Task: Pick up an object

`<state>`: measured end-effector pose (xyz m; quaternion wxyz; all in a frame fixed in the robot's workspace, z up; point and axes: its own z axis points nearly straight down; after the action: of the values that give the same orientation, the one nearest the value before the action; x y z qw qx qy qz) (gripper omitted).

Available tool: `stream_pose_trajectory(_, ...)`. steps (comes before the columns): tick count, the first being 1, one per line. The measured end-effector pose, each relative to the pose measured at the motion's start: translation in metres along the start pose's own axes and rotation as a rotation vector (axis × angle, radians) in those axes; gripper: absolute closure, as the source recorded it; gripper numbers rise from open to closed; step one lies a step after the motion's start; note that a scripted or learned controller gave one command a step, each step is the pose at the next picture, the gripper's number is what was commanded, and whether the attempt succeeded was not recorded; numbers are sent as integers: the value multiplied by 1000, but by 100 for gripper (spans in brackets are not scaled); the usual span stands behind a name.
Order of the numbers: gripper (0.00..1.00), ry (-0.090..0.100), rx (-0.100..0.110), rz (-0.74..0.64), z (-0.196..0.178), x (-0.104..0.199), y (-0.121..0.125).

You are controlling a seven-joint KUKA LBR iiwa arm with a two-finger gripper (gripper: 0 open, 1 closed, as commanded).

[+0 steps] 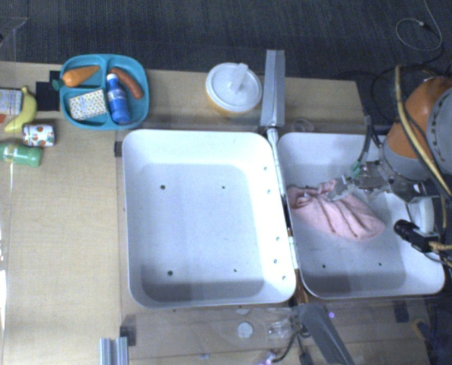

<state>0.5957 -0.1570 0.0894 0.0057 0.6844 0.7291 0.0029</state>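
Pink cloth (pixel 336 215) lies crumpled in the right bin (pixel 363 276), toward its upper middle, one end trailing to the bin's left wall. Left bin (pixel 203 219) holds nothing to pick. The gripper (pixel 346 187) sits low at the cloth's upper right edge, touching or just above the folds. Whether fabric sits between the metal parts cannot be told; the tip is too small and cluttered to judge.

Judgement: the step in hand is the grasp. It is best done by pressing into a raised fold, not the flat hem, closing fully, then lifting straight up so the trailing end clears the wall.

On the bench at far left, a small can (pixel 38 134) and a carton (pixel 1 101) carry printed labels; none is legible. The blue tray (pixel 138 74) and lidded cup (pixel 233 88) show no writing.
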Motion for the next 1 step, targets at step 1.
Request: stream_pose_trajectory(1, 0, 1, -2, -132, -1, 38, -46)
